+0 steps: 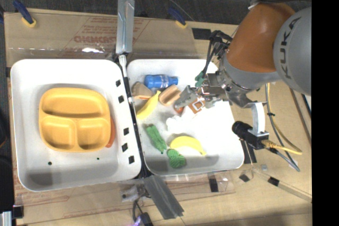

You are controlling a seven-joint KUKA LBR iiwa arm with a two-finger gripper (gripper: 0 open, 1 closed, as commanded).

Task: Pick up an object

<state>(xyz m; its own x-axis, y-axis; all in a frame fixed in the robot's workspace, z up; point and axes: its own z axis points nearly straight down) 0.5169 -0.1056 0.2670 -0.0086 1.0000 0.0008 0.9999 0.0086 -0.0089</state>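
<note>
Tan bread-roll-shaped toy [169, 96] lies near the right bin's [228, 159] top edge, touching a curved yellow plastic banana [148, 105]. Gripper [186, 99] hovers just beside it, likely lining up a grasp; finger state: cannot tell.

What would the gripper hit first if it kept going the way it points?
Probably the hot dog bun: the gripper points left across the right bin, with the bun just ahead. Its height above the bun is unclear.
</note>
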